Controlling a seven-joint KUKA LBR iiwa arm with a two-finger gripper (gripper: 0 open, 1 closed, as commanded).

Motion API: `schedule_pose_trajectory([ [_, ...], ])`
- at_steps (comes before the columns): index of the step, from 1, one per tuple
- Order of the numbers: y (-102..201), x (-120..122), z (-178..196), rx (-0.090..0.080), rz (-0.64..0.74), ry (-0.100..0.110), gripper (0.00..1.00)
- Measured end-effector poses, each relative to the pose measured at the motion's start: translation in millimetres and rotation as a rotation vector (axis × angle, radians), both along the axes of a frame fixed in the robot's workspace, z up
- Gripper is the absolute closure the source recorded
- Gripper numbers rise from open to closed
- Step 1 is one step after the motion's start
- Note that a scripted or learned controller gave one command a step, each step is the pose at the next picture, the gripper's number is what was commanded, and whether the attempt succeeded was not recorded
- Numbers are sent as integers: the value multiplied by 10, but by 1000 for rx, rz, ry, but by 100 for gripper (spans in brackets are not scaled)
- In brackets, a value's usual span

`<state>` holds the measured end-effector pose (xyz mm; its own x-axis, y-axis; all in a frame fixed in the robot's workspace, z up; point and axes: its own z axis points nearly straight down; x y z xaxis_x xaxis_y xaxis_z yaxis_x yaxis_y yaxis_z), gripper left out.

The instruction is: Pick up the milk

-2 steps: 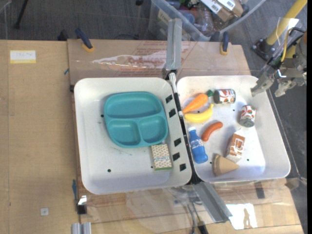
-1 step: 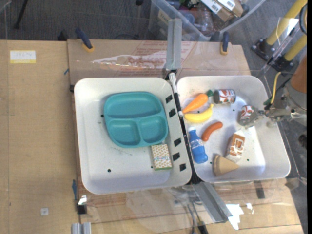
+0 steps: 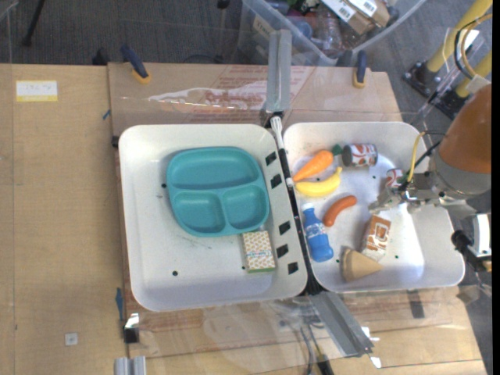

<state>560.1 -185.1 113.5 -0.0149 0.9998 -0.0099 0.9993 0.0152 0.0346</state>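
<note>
Observation from the bench side: the milk (image 3: 377, 235), a small brown-and-white carton, lies in the right bin (image 3: 437, 272), toward its near right part. A tan cone (image 3: 358, 266) sits just beside its lower left corner, possibly touching. An orange sausage (image 3: 339, 209) lies near its upper left and a blue bottle (image 3: 316, 235) a little farther left.

The gripper (image 3: 396, 190) hangs above the bin, just beyond the far end of the carton. Cables and its own body blur the tip, so I cannot tell whether it is parted or closed. Nothing is seen held.

Risks noted:
- The gripper is offset from the carton. A straight descent from here would likely meet bare bin floor or clip the carton's far edge and push it aside.
- The carton appears to lie flat and slightly askew. A grip across the wrong axis may be too wide, or may slide off its smooth faces.
- The cone crowds one corner. A closing grip there could catch it or knock it away.
- The bin's right wall is near, which limits room for approach on that side
</note>
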Motion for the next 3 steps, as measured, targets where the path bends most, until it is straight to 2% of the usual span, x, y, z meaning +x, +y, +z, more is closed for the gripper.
schedule_pose_trajectory([
  [1, 192, -609, -47, -9, 9, -32, 0],
  [2, 314, -615, -47, -15, 0, -35, 0],
  [3, 382, -616, -48, -14, -2, -35, 0],
])
